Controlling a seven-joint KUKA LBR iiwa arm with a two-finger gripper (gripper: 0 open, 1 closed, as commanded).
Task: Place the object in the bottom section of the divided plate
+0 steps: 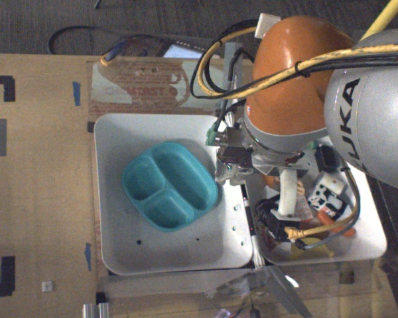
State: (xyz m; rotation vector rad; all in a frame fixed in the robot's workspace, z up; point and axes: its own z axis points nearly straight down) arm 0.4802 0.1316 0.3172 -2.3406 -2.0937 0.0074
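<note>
A teal divided plate point(169, 185) lies in the left white bin point(119, 244), with nothing in its three sections. One section faces the bin's lower edge point(166, 211). My gripper point(288, 197) hangs low inside the right bin point(373, 238), right of the plate and past the wall between the bins. The big orange-banded wrist covers most of it. Beside the gripper lie a white block with black spots point(326, 189) and an orange object point(333, 212). Whether anything is held is hidden.
The rim between the two bins point(247, 217) runs just left of the gripper. Brown cardboard point(40, 177) with blue tape marks covers the bench to the left. Cables loop above the bins point(212, 78).
</note>
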